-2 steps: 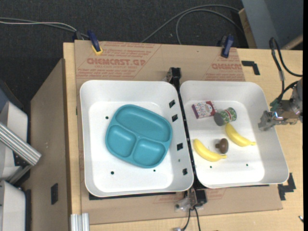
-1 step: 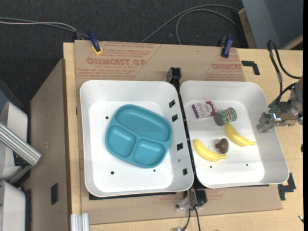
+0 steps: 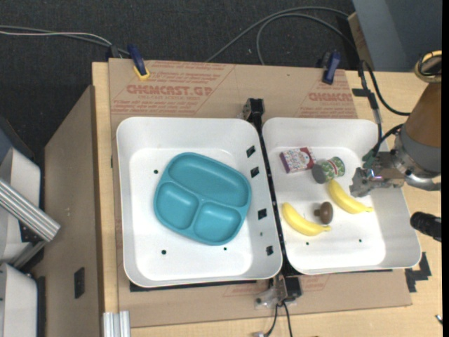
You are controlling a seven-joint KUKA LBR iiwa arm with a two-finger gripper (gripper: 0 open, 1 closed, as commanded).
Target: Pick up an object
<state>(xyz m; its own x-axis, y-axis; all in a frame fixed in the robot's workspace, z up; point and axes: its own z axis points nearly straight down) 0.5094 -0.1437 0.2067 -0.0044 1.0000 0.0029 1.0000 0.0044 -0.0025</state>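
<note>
Hand (image 3: 370, 177) sits low over the right bin (image 3: 372, 255), at its right side, just above the upper end of one banana (image 3: 349, 199). Grip state can't be told from this angle; nothing is visibly between the tips, so no hold claimed.

Likely target is that banana, judging by how close the hand hovers. It lies slanted, upper end under the hand, lower end pointing to the bin's right wall. Second banana (image 3: 303, 221) lies lower left, curved, with a small brown thing (image 3: 323, 212) touching or just beside its right end. Green can (image 3: 329, 169) lies on its side near the top, just beside a maroon box (image 3: 296, 160). Can is close to the first banana's upper end, so a wide approach could nudge it.

Room: items cluster in the middle and upper part of the right bin; its lower strip is bare. Right wall is near the hand, little slack on that side. Arm (image 3: 428, 128) comes in over the right rim. Left bin (image 3: 133, 209) holds a blue divided tray (image 3: 202, 197), well apart, no interference. Divider between bins runs just left of the box and second banana. Worktop (image 3: 210, 83) around both bins is cardboard-lined.
</note>
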